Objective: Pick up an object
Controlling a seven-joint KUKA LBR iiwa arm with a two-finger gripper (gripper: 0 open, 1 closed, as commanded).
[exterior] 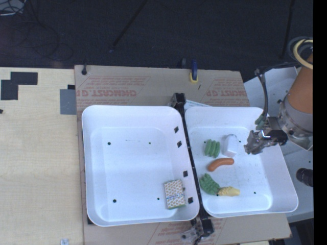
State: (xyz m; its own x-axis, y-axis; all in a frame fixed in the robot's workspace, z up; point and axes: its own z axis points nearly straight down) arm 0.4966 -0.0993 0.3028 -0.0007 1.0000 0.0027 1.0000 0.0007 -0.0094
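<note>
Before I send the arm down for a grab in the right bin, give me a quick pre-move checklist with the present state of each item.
1. Gripper positioned over the right white bin: ok, near its right side.
2. Gripper free of any load: cannot tell, it is too small and dark.
3. Targets available in that bin: ok. Green ridged piece, small white block, orange sausage-shaped toy, green leafy toy, yellow corn-like toy.
4. Closest target has room around it: ok, the white block lies apart from the green ridged piece.
5. Leafy toy and corn-like toy separated: not ok, they touch.
6. Patterned small box out of the way: ok, it lies in the left white bin.
</note>
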